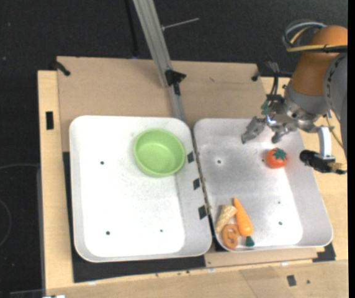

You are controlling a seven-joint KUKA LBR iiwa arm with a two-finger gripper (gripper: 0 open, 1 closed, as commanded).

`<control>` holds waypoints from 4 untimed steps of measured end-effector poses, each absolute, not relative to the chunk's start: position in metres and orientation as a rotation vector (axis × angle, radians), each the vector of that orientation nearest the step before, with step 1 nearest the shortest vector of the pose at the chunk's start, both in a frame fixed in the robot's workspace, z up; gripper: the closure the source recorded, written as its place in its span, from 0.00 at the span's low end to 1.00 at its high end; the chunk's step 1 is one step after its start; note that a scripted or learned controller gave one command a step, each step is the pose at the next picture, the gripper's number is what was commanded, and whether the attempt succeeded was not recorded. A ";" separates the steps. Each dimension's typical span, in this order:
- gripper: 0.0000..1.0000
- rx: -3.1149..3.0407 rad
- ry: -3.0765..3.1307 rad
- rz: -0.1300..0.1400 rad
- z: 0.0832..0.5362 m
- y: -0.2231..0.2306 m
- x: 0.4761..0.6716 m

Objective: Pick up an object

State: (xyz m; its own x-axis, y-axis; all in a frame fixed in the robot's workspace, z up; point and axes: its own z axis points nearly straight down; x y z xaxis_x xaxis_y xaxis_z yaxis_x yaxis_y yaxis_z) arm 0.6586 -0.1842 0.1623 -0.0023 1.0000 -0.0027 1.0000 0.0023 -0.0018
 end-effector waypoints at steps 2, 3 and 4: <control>1.00 2.211 2.220 0.006 0.238 -0.191 0.669; 1.00 2.214 2.224 0.001 0.240 -0.191 0.670; 1.00 2.215 2.228 0.001 0.241 -0.133 0.655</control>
